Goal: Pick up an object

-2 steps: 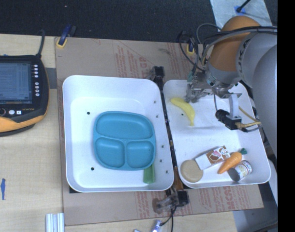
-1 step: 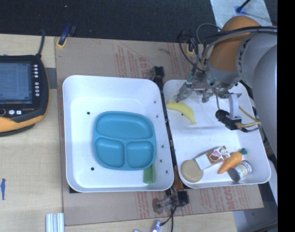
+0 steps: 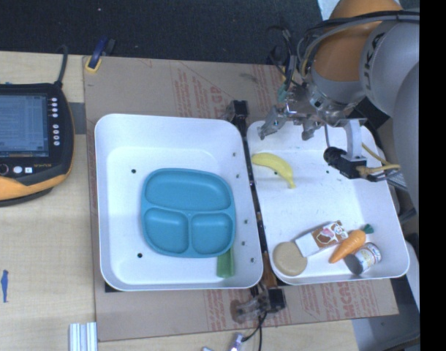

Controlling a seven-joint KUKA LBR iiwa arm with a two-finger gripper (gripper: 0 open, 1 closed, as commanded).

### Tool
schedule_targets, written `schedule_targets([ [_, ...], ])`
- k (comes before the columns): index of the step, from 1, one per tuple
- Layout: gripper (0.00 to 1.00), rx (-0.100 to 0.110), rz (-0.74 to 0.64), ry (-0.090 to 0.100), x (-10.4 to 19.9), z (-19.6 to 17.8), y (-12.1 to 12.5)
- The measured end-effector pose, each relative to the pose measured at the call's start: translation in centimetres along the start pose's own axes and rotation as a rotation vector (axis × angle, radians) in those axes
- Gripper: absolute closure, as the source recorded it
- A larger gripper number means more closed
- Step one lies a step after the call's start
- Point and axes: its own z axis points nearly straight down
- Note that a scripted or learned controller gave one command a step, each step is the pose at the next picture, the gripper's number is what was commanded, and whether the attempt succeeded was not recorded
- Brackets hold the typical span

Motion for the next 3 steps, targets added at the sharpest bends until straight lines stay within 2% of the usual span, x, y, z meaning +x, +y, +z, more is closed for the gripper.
schedule_targets([
  [1,0.00,0.002,0.000,-0.003,-4.7,7.9,-0.1],
  [2,0.00,-0.014,-0.002,-0.004,-4.4,9.3,0.4],
  [3,0.00,-0.012,-0.002,-0.004,-4.3,9.3,0.4],
])
